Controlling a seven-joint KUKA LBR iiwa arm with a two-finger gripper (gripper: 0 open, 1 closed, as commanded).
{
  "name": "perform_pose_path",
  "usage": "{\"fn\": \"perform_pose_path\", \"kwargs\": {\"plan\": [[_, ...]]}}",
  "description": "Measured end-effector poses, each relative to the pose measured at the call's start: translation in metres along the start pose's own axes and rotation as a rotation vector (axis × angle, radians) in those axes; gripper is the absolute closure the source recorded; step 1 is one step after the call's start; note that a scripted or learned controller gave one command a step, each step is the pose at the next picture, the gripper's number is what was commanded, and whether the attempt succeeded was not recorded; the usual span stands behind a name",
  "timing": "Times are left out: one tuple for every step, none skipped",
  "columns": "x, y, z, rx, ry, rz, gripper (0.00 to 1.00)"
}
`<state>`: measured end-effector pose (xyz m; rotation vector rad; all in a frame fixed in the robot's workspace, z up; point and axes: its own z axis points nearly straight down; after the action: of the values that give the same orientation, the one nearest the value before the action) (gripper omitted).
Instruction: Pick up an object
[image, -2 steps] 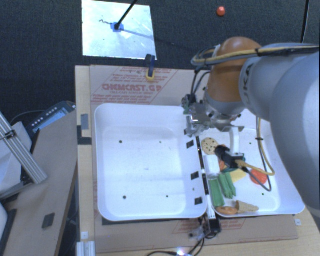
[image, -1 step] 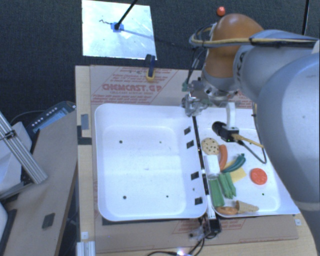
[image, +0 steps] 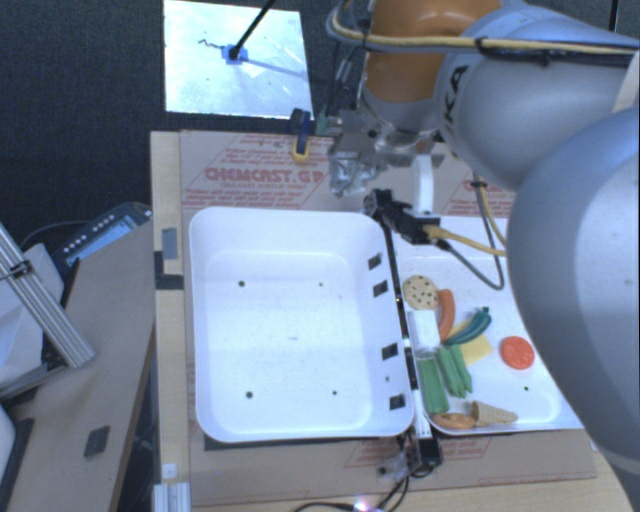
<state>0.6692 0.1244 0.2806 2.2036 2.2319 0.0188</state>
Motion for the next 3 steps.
{"fn": "perform_pose_path", "kwargs": {"plan": [[0.098, -0.002, 0.114, 0.013, -0.002, 0.001, 1.00], [0.070, -0.010, 0.201, 0.016, -0.006, 0.013, 1.00], [0.112, -0.004, 0.096, 0.003, 0.000, 0.005, 1.00]]}}
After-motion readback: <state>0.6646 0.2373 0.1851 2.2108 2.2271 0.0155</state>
